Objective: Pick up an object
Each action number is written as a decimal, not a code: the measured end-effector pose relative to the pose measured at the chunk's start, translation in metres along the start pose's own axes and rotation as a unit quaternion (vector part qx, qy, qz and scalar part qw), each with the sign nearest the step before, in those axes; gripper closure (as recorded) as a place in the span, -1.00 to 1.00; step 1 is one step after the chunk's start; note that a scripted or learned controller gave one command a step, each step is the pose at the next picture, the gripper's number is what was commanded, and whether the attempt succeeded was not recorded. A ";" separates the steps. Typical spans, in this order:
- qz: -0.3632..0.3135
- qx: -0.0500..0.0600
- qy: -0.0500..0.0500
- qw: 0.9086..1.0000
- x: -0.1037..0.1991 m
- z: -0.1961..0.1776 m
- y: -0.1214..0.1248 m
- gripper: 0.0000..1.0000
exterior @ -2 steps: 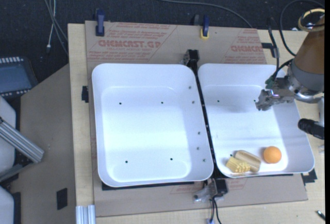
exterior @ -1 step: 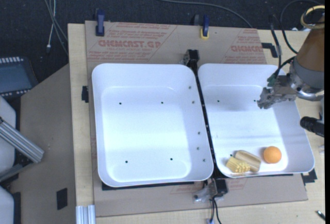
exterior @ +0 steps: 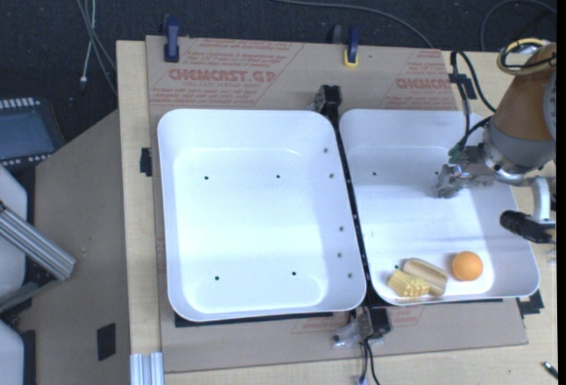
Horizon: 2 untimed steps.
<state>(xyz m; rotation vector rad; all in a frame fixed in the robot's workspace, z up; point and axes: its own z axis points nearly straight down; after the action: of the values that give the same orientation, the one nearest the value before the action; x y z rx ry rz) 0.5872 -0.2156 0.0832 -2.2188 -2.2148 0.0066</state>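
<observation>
Orange ball (exterior: 467,265) lies beside bread roll (exterior: 425,271) and corn (exterior: 408,286).

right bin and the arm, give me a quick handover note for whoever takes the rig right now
Gripper: over the upper right part of the right bin, nothing visible between its fingers; open or shut can't be told from this view.
Objects: orange ball, tan bread-like piece and yellow corn-like piece all lie along the right bin's near edge, close together. The left bin sits beside it.
Done: nothing picked yet.
Left: move toward the near edge, grasp one object, lift it.
</observation>
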 end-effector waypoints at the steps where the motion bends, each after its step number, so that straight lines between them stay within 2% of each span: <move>1: -0.001 -0.005 -0.001 1.000 0.001 -0.016 0.003 1.00; 2: -0.001 -0.005 -0.001 1.000 0.001 -0.026 0.003 1.00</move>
<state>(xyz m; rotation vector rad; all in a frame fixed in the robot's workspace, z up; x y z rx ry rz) 0.5908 -0.2150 0.1094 -2.2224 -2.2241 -0.0022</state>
